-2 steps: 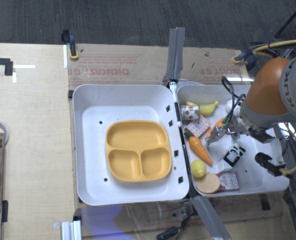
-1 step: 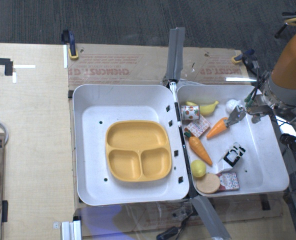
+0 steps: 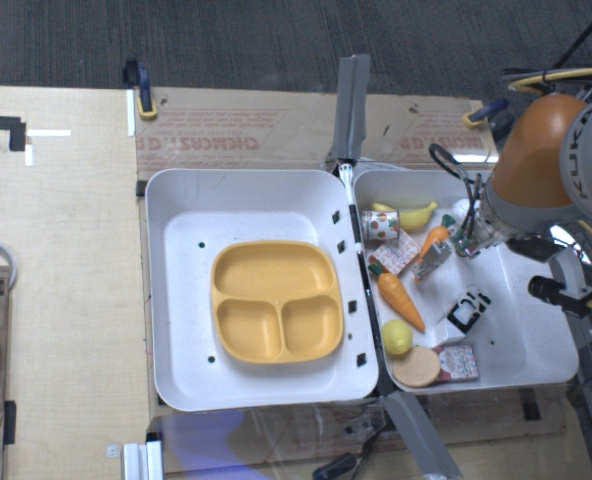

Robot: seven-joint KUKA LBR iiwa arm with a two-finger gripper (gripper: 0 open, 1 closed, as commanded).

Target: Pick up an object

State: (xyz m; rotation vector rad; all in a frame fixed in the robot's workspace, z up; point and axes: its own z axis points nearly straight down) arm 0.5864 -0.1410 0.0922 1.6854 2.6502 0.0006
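My gripper [image 3: 431, 258] hangs low in the right bin [image 3: 536, 368], at its back left part, under the grey wrist and orange band [image 3: 536, 138]. It sits right by a small orange piece [image 3: 435, 237] and a red and white packet [image 3: 396, 255]. Close by lie a yellow banana [image 3: 417, 214] and a small can [image 3: 380, 225]. Nearer the front are a long carrot [image 3: 400, 301], a lemon [image 3: 397, 338], a round tan disc [image 3: 416, 368], a pink box [image 3: 459, 361] and a black and white clip-like item [image 3: 468, 310].
The left bin [image 3: 176, 268] holds a yellow divided plate [image 3: 276, 300]. A grey divider post [image 3: 351, 108] rises between the bins at the back. Cables [image 3: 456, 168] trail from the arm over the right bin's back edge.
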